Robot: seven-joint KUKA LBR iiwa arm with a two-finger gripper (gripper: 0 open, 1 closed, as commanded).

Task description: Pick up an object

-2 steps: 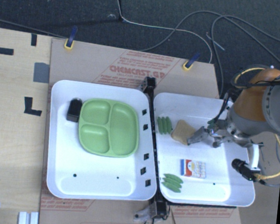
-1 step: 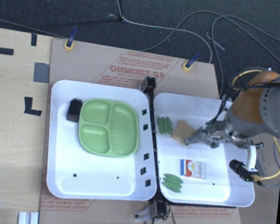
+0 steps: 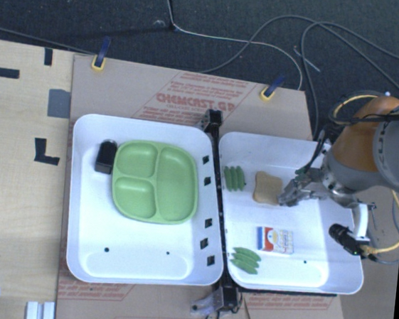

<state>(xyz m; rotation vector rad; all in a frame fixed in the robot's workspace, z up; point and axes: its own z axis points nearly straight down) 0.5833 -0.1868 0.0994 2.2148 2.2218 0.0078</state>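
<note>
Right bin: claw low at the right edge of a tan bread-like piece, touching or just beside it; can't tell how far open or whether anything is gripped; green ridged item near bin's left wall; small white card w/ red & blue print mid-bin; green pod at lower left. Left bin: green divided plate; black block just beside plate's left edge. Both bins on cardboard sheet over table.
</note>
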